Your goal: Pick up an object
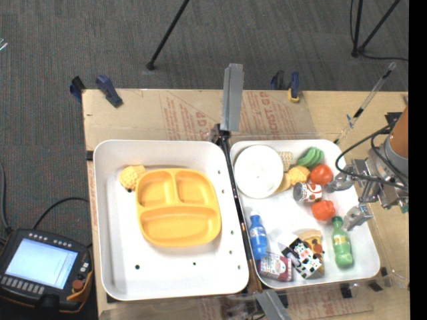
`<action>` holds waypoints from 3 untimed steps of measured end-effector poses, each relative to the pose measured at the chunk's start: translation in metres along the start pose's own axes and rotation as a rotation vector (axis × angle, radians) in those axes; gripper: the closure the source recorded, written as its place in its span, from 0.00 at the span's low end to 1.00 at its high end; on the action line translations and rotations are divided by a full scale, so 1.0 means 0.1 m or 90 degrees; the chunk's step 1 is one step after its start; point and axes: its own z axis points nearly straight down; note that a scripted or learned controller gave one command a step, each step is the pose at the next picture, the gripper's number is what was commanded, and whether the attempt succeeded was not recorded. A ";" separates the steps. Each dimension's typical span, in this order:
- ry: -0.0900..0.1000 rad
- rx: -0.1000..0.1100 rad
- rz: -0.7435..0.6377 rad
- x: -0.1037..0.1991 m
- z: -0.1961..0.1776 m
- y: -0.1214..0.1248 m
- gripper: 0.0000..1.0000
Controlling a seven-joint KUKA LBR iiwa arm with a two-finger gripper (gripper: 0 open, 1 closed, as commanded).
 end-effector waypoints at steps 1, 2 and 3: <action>-0.003 0.001 -0.091 -0.40 1.12 -0.03 0.00; -0.006 0.000 -0.066 -0.34 1.18 0.74 0.00; -0.003 0.000 -0.068 -0.33 1.11 0.75 1.00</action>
